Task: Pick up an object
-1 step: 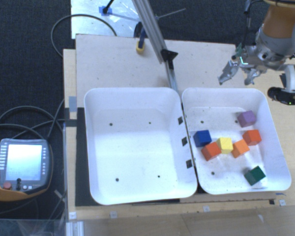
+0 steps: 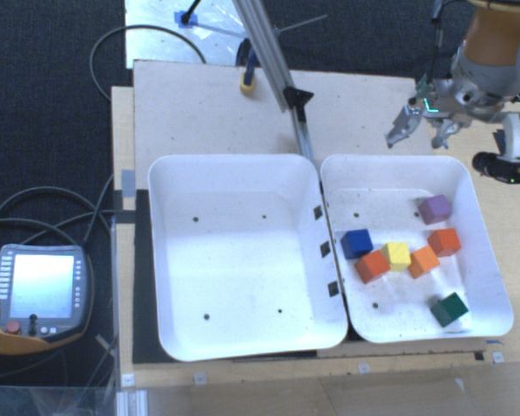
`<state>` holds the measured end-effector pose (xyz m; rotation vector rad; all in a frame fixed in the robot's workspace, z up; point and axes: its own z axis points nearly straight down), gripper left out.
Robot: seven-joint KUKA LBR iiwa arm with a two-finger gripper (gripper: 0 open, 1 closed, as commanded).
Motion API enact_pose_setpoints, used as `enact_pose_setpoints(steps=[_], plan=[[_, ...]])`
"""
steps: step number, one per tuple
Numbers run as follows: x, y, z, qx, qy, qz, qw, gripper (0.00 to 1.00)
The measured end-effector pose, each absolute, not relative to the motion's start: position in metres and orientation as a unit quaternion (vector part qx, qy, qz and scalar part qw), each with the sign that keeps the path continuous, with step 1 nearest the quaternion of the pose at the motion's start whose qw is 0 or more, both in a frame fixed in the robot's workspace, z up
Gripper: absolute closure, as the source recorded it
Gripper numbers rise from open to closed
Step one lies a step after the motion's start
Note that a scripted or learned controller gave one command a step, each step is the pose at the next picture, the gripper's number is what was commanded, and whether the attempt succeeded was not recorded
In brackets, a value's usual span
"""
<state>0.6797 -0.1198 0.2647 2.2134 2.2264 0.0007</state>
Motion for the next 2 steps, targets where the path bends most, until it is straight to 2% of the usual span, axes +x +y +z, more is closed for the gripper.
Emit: enact_pose_setpoints(steps=[2], plan=[[0.674,-0.105,0.156,0.705,0.709,-0.0008,-0.001,0.0]])
